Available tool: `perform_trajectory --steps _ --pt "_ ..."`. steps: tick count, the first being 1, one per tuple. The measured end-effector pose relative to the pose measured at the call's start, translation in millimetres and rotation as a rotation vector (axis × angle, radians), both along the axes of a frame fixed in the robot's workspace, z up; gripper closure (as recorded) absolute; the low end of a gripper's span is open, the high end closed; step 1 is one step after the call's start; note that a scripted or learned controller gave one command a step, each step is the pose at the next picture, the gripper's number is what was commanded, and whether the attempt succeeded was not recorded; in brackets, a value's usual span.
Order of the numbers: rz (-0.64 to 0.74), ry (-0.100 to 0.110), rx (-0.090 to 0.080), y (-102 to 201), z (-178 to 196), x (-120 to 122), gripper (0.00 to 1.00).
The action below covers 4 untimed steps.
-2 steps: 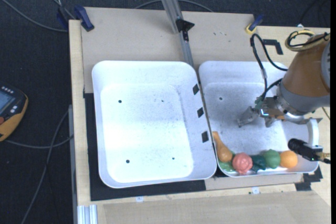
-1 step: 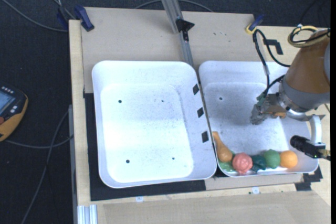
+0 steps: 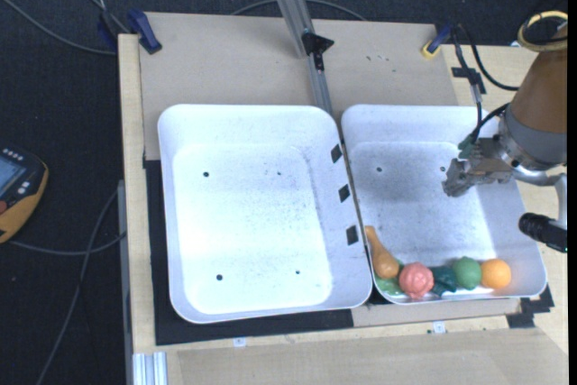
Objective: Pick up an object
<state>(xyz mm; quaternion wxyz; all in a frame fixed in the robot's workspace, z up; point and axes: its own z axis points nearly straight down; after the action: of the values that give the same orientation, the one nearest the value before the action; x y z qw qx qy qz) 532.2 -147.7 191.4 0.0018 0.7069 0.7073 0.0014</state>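
The gripper [image 3: 453, 180] is hovering over bare floor in the right bin [image 3: 397, 126]; whether it is parted or closed I cannot tell. The objects, a pink ball [image 3: 416, 279], green ball [image 3: 466, 270] and orange ball [image 3: 496, 273], are crowding the near wall, risking a blocked, glancing grasp.

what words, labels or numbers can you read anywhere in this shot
None can be read.
The handheld pendant at the left edge has a lit screen, too small and blurred to read.
The white bins, the toys along the right bin's near wall and the arm's hand carry no visible lettering.
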Motion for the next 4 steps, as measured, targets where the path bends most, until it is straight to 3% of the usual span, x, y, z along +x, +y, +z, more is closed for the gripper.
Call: perform_trajectory --steps 2,4 --pt "0.0 0.0 0.0 -9.5 102.7 0.5 1.0" --pt "0.004 0.006 0.002 79.7 77.9 20.7 1.0"
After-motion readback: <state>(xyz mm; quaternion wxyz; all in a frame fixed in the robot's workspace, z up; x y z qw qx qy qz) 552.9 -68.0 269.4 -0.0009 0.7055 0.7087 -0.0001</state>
